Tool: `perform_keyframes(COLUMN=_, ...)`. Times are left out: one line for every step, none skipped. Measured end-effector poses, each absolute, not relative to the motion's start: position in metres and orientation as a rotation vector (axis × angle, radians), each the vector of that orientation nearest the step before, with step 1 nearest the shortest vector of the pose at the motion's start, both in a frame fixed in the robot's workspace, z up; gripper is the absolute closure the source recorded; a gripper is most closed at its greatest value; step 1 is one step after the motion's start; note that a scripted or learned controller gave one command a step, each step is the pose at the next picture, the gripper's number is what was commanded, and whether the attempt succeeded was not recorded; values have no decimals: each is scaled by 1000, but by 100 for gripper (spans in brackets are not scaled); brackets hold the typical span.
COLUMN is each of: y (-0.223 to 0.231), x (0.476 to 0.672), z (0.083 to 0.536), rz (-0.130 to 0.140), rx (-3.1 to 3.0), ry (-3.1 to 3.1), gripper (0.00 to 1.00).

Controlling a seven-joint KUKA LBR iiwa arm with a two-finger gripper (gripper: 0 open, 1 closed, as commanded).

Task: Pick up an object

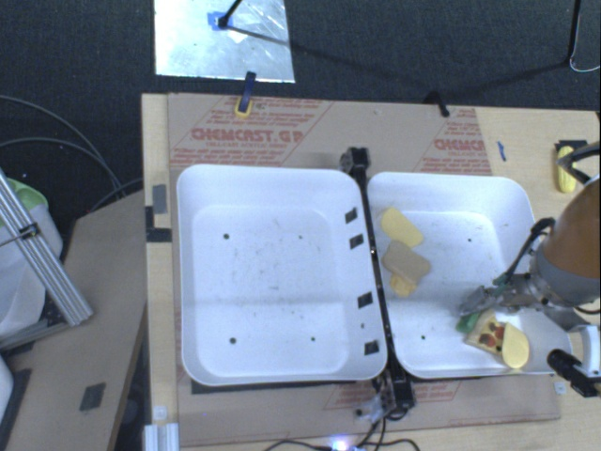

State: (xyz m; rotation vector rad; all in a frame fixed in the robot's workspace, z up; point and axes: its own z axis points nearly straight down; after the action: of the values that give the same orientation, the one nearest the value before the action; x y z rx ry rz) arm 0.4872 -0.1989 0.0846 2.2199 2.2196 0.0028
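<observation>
The right bin (441, 191) holds several small toy pieces. A yellow piece (399, 225) lies near its left wall, with a tan piece (407, 263) just below it and partly covering a smaller yellow bit (402, 287). In the near right corner lie a pizza-like wedge (488, 333), a yellow oval piece (515, 347) and a small green piece (467, 323). My gripper (481, 301) reaches in from the right and sits low, just above the wedge and the green piece. The arm's orange band (575, 241) is at the right edge.
The left bin (202, 191) stands beside the right one, with a black divider strip (371, 252) between them. Both rest on a cardboard sheet (310, 130). A metal frame (42, 261) stands at the far left.
</observation>
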Motion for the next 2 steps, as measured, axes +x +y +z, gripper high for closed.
perform_keyframes(y=-198, x=488, z=95, rz=6, rx=2217, ry=2220, gripper=100)
perform_keyframes(y=-132, x=489, z=167, rz=10, rx=2206, ry=2230, gripper=100)
